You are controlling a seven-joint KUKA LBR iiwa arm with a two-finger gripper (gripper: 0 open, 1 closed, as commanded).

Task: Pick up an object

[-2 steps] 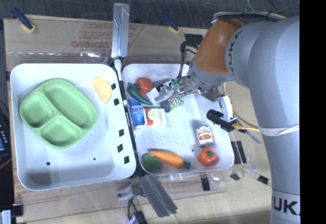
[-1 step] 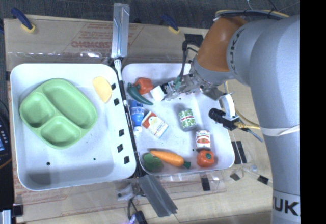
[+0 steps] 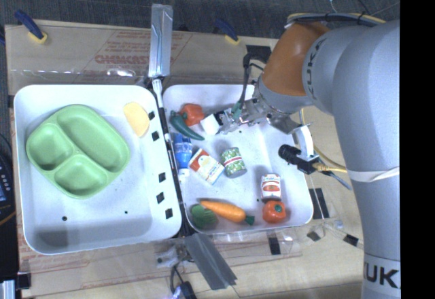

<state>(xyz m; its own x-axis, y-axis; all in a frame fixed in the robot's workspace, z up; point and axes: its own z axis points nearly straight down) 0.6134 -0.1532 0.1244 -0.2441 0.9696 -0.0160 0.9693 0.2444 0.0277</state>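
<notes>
Reaching in from the right over the right bin (image 3: 302, 185), a grey arm (image 3: 340, 73) with its orange band, gripper (image 3: 234, 116) low near the bin's upper wall beside a small white block (image 3: 209, 124) — open or shut, cannot tell. In the left bin (image 3: 88, 230), a green divided tray (image 3: 77, 149) and a yellow piece (image 3: 136, 118) by the dividing wall. In the right bin, largest to smallest: carrot (image 3: 223, 209) with a green leafy toy (image 3: 203, 215) along the lower wall, blue bottle (image 3: 181, 152) against the divider, green can (image 3: 234, 162) in the middle, white carton (image 3: 206, 166) touching or just beside it, small jar (image 3: 270, 186), tomato (image 3: 274, 211), red pepper with green stem (image 3: 191, 115) near the top. Likeliest target, judging by the gripper's place: the white block or the pepper. Probably light, hollow plastic toys, stiff and smooth — apt to slip or skid away if pinched off-centre. Best taken across the narrow body, squarely. Tight at the top corner, with wall and neighbours close; more open floor on the right side of the bin, between can and jar, and straight up for lifting clear
</notes>
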